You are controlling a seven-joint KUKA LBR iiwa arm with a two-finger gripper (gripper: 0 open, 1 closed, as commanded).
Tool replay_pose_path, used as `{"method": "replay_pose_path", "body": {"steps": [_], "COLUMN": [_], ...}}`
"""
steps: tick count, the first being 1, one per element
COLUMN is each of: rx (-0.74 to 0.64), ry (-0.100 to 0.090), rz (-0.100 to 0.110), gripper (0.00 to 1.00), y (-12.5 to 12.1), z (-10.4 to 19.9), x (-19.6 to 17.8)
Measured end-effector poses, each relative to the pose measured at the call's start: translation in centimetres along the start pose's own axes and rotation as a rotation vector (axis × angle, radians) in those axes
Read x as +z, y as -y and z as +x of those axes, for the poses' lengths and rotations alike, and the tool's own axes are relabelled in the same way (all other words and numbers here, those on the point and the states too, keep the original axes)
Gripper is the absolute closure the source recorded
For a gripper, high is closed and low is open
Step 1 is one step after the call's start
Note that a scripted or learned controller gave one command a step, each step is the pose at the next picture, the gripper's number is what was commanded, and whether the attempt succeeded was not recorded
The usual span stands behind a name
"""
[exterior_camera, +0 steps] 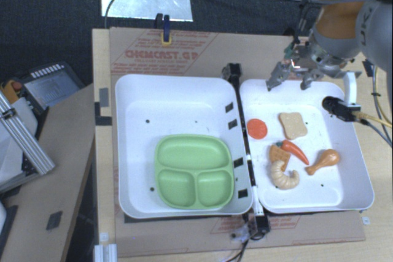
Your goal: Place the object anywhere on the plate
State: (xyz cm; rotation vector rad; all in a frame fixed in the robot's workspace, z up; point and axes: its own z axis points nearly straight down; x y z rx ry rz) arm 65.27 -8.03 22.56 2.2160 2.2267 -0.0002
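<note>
Bench point(184, 49) is carrying two shallow white bins side by side. Left bin point(135, 101) is holding a green divided plate point(193, 170) with three compartments, sitting toward the near edge. Right bin point(344, 150) is holding five food items lying apart from the plate: a toast slice point(293, 125), a drumstick point(323, 161), a shrimp point(284, 176), a carrot point(293, 149) touching the shrimp, and a tomato slice point(257, 128) nearest the divider. Arm point(350, 3) is reaching in from the right; gripper point(288, 80) is hovering above the right bin's far edge, fingers spread, gripping nothing.
</note>
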Motion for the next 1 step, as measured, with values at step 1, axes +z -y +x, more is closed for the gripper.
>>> {"method": "replay_pose_path", "body": {"steps": [1], "rx": [0.001], "ry": [0.000], "rz": [0.001], "gripper": [0.00], "y": [-0.02], "z": [0.33], "x": [4.14]}}
